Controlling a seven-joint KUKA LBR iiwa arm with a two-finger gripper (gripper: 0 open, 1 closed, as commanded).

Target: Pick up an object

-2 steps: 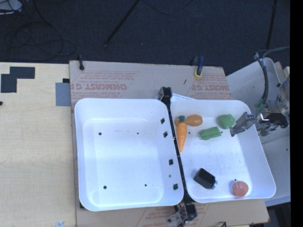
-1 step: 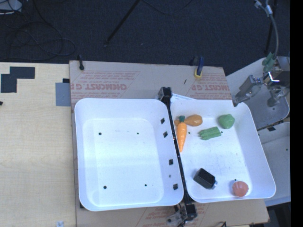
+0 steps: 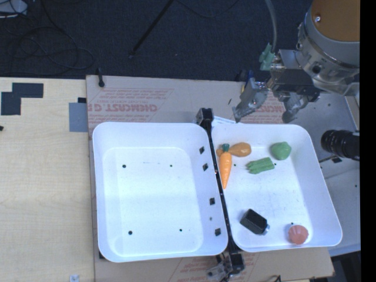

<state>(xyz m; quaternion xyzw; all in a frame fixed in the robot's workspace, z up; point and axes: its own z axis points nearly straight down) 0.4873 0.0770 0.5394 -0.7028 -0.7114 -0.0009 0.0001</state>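
Two white bins lie side by side on the bench: the left bin (image 3: 111, 140) and the right bin (image 3: 311, 175). Five objects are counted in the right bin: one orange toy carrot (image 3: 225, 168) with a green top, lying along the bin's left wall; one orange rounded piece (image 3: 240, 150) touching the carrot's upper end; one ridged green piece (image 3: 260, 165) near the middle; one rounded light-green piece (image 3: 281, 150) just beside it, toward the far right; one black block (image 3: 254, 221) near the front; one pinkish-red ball (image 3: 298, 234) at the front right corner. The gripper (image 3: 268, 111) hangs above the right bin's far edge, fingers spread apart, nothing between them.
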